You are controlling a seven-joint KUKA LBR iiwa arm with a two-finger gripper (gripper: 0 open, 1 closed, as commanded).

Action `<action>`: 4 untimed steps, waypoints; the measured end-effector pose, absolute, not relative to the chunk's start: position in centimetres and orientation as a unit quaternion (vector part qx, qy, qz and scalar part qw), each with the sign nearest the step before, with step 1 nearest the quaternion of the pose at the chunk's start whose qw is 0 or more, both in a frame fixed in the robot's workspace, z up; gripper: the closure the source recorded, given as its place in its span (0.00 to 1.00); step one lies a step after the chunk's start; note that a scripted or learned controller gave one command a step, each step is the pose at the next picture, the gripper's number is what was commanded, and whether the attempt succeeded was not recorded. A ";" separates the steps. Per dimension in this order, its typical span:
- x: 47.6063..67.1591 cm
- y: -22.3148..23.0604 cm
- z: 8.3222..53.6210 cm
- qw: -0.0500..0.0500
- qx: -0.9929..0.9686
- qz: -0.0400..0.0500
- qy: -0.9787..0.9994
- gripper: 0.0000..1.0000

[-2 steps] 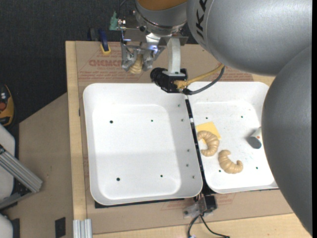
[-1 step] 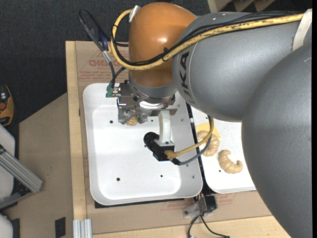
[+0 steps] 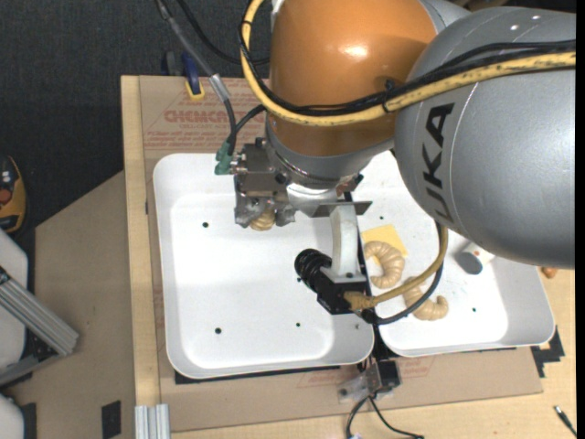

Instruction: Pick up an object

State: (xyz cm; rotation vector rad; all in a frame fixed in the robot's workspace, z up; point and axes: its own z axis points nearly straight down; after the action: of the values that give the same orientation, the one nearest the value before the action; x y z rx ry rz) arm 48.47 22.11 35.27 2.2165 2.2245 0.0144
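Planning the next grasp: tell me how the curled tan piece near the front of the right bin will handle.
The curled tan piece looks small and ridged, so it is probably light and offers some grip. Its rounded, curved body may rock or roll if nudged. It lies close to the right bin front wall, which could crowd the pincer.

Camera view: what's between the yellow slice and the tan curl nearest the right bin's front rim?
In the camera view, a second tan curl lies there, against the yellow slice; an arm cable crosses beside the front curl.
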 end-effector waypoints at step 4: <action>48.4 22.4 50.6 0.003 0.706 0.010 0.708 1.00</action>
State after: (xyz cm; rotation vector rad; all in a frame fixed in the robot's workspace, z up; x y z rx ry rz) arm 48.44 22.42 50.63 2.2143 2.2187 0.0321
